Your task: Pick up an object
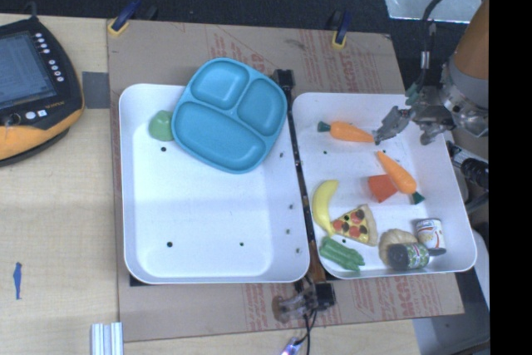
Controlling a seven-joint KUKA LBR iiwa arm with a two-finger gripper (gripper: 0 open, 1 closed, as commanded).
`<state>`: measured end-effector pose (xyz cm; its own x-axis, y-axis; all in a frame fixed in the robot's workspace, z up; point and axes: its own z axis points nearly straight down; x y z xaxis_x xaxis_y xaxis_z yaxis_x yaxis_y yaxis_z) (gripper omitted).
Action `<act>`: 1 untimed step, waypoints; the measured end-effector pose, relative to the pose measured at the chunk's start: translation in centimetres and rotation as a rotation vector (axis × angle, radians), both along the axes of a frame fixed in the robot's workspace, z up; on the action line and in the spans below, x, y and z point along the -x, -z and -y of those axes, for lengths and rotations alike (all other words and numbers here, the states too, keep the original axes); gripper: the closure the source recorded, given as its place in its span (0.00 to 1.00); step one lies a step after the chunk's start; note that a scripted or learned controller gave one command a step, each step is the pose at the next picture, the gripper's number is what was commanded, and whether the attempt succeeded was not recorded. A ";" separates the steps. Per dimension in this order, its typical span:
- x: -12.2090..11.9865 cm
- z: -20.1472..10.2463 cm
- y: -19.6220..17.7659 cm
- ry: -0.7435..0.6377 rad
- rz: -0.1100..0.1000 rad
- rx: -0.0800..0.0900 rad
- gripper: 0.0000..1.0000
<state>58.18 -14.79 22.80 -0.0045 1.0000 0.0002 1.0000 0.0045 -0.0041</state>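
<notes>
Wooden tabletop (pixel 58 204) carries two white bins, and I've got the pincer (pixel 409 123) hanging open over the right bin (pixel 440 204), gripping nothing. One carrot (pixel 349 131) lies just left of it, a second carrot (pixel 397 174) just below it, both in that bin.

We've got a light wood bench (pixel 58 212) with a brown cardboard sheet (pixel 208 46) clamped on top, two white bins side by side on that, the left bin (pixel 208 220) and right bin (pixel 440 179), plus an orange-edged control pendant (pixel 29 91) over at the left.
</notes>
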 end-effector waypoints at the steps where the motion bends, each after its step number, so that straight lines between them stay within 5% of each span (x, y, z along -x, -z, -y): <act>1: 7.0 2.6 13.4 0.000 0.004 0.002 0.00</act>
<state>51.19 -17.43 9.37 -0.0042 1.0000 -0.0016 1.0000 0.0042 -0.0004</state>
